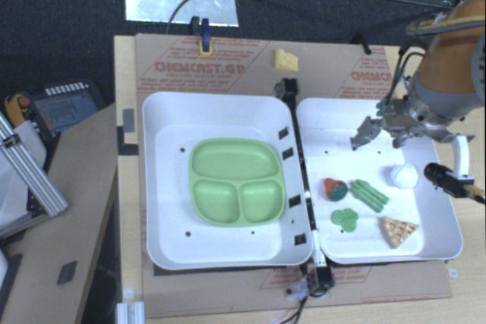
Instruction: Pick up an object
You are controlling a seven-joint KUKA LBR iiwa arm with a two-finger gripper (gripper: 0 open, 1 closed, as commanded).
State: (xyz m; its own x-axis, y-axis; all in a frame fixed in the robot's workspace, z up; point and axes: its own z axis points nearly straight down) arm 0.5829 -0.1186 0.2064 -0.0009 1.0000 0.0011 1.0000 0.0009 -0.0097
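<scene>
The right bin (334, 121) holds a red and orange toy (334, 188), a green ridged piece (370, 194), a small green broccoli-like toy (345, 218), a pizza slice toy (397, 230) and a white ball (403, 176). My gripper (382, 136) hangs over the back of this bin, above and behind the toys. Its dark fingers (364, 134) are spread apart with nothing between them, so it stands open. The white ball lies just in front of it to the right.
In the left bin (163, 117) lies a green divided plate (234, 181). A yellow block (286, 59) rests on the cardboard behind the bins. A black divider (296, 163) with clips runs between the bins. The grey arm (448, 80) fills the upper right.
</scene>
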